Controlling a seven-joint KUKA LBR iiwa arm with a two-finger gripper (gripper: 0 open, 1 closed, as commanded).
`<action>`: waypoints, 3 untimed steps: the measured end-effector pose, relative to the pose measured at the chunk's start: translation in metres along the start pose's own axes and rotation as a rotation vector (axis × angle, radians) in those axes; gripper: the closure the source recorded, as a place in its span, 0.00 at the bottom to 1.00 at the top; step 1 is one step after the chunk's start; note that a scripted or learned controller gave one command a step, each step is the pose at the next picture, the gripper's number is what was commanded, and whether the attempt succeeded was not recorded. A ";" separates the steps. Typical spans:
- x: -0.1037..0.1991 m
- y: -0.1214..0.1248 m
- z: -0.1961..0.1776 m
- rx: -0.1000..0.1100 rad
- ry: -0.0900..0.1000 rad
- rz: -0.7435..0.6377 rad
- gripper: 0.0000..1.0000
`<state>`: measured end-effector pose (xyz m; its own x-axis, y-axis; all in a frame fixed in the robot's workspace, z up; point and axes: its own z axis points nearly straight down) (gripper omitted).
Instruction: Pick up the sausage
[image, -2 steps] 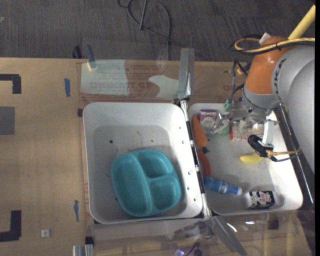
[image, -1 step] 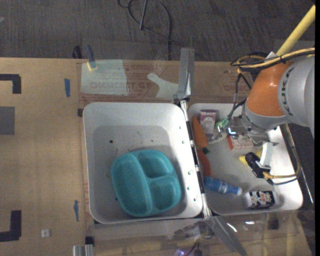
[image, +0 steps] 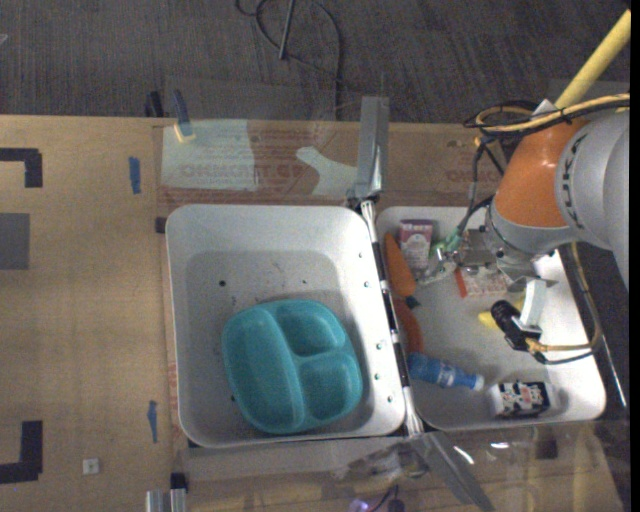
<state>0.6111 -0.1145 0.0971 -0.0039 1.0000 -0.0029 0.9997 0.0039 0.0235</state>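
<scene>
The sausage (image: 399, 270) is a long orange-red piece lying along the left wall of the right bin (image: 590, 400), running from near the top toward the middle. My gripper (image: 458, 252) hangs over the upper middle of that bin, a short way to the right of the sausage's upper end and apart from it. The grey arm with its orange band (image: 530, 190) comes in from the right and covers the bin's upper right corner. Nothing is visibly held.
The right bin also holds a small carton (image: 416, 240), a red-and-white packet (image: 480, 284), a yellow piece (image: 489, 319), a blue bottle (image: 443, 373) and a black-and-white box (image: 522, 398). A teal divided plate (image: 291, 365) lies in the left bin (image: 200, 250).
</scene>
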 end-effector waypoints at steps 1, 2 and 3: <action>-0.044 0.063 0.001 0.002 0.000 0.100 0.00; 0.009 -0.006 -0.001 -0.003 -0.004 0.205 0.00; 0.011 -0.054 -0.002 -0.011 -0.003 0.105 0.00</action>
<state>0.5573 -0.1034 0.0980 0.1011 0.9949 -0.0033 0.9943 -0.1009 0.0346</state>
